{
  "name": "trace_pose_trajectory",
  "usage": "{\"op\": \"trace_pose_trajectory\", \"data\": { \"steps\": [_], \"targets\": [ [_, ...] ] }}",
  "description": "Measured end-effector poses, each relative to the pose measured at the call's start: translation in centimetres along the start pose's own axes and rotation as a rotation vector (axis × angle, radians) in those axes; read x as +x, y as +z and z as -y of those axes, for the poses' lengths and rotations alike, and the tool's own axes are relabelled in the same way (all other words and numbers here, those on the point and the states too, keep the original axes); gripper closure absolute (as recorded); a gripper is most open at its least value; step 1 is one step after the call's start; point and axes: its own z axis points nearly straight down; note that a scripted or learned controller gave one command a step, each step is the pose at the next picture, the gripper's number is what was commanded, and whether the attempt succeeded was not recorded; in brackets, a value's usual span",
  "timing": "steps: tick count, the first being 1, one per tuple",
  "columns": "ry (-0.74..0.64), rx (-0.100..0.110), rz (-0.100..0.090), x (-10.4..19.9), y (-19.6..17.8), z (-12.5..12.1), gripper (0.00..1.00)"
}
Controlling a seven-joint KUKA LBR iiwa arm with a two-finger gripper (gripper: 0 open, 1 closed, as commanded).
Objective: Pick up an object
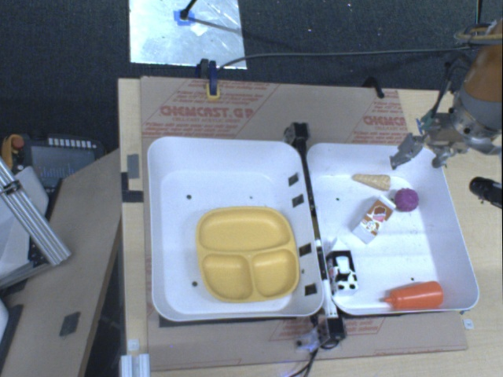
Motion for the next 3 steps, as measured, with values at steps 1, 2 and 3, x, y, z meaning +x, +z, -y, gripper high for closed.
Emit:
{"op": "trace_pose_trajectory", "data": {
  "steps": [1, 2, 3],
  "targets": [
    [-0.003, -0.012, 0.002, 0.1, -0.7, -0.2, 0.0],
    [0.0, -0.007, 0.002, -0.3, 5.4, 0.1, 0.0],
    [-0.004, -0.009, 0.002, -0.4, 11.3, -0.6, 0.0]
  ]
}}
